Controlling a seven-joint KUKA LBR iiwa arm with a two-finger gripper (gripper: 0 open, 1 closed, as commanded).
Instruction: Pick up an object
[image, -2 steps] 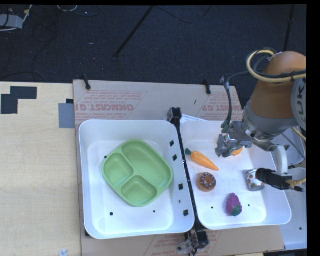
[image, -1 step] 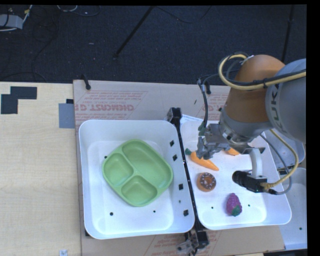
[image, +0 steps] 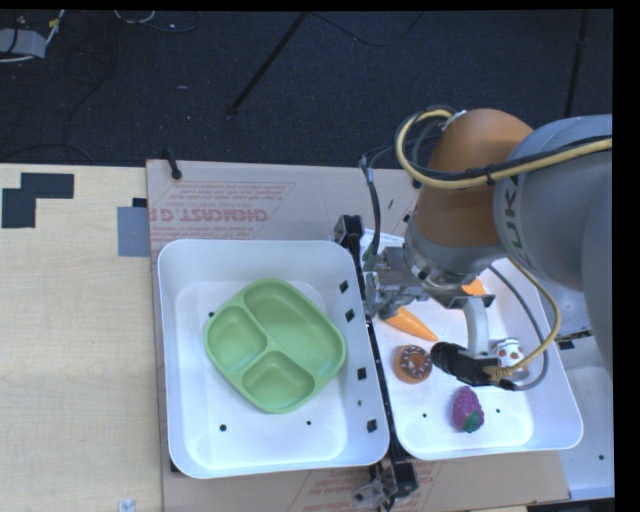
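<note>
**End effector low in 1 of 2 bins, toys close by**

The end effector (image: 388, 288) hangs at the inner wall of its bin (image: 560, 420), probably to reach a toy. Whether it is spread or pressed together, I cannot tell. 1 carrot (image: 412, 324) lies just beside it. 1 donut (image: 411, 364) and 1 grape bunch (image: 467, 409) lie further off. Across the wall, the other bin (image: 200, 262) keeps 1 green plate (image: 275, 345).

**Covered, cropped, unclear**

Gripper (image: 383, 292) sunk in shadow under the wrist (image: 450, 250), too murky to read. Just beside it, orange carrot (image: 412, 323) with its thick end tucked beneath the wrist. Beyond the gripper, far side of the right bin (image: 545, 420) blotted out by the arm (image: 560, 190), back wall and floor there unreadable. On the wrist's other side from the gripper, an orange scrap (image: 476, 288) peeking out, mostly covered, kind unclear. Arm itself cropped at the view's right.
</note>
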